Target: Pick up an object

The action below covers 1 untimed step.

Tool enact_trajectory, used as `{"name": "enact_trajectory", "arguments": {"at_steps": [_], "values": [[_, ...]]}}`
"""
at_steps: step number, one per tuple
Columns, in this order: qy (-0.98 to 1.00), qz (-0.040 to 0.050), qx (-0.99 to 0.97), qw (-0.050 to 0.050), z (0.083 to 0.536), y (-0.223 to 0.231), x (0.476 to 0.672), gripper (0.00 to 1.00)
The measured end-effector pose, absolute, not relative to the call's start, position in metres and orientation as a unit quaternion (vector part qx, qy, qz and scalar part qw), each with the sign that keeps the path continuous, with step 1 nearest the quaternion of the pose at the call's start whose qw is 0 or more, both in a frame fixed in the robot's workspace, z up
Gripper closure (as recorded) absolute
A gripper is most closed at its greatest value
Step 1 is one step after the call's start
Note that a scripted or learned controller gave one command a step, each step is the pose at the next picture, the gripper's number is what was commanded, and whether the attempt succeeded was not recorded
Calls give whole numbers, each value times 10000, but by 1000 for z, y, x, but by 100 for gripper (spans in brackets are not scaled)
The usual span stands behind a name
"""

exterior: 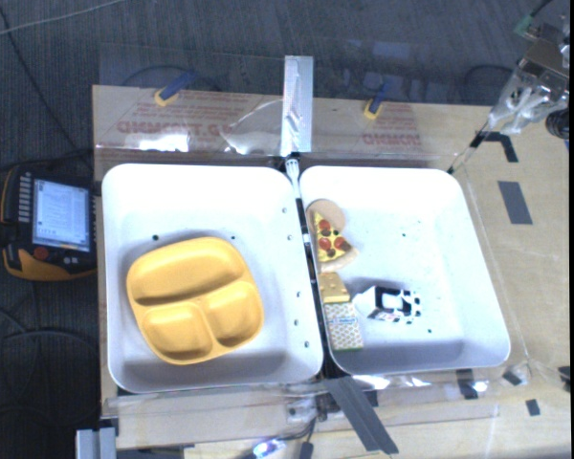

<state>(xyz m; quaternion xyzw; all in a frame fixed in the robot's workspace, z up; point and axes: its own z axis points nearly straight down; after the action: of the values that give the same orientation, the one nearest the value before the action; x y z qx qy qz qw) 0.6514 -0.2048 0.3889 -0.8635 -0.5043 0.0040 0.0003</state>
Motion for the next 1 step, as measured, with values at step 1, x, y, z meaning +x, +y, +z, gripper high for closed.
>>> {"name": "enact_trajectory", "arguments": {"at_steps": [1], "values": [[-5052, 78, -8629, 1, 395, -204, 653, 100]]}}
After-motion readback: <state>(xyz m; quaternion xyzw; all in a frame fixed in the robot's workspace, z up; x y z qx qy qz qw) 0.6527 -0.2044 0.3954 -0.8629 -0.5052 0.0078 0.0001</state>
